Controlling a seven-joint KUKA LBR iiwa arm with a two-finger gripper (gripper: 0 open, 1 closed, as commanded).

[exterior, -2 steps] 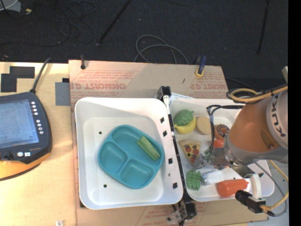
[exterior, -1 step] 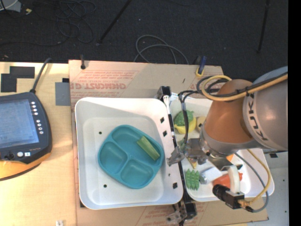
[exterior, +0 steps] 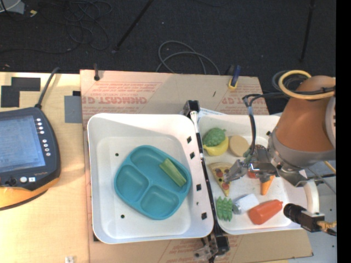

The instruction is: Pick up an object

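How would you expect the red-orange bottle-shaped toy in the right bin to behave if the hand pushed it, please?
The red-orange bottle-shaped toy lies on its side with a rounded body, so it would probably roll or pivot. Its glossy surface suggests smooth plastic, likely slippery and light. It sits near the bin wall, which might stop it.

The right bin (exterior: pixel 274 129) is crowded: a green-topped yellow toy (exterior: pixel 215 138), tan disc (exterior: pixel 238 144), pizza slice (exterior: pixel 220 175), spiky green piece (exterior: pixel 224 207), white block (exterior: pixel 248 201) and red piece (exterior: pixel 265 211) leave only narrow gaps. The arm (exterior: pixel 304 126) covers its right half. The left bin (exterior: pixel 104 163) has open floor around the teal tray (exterior: pixel 143 184).
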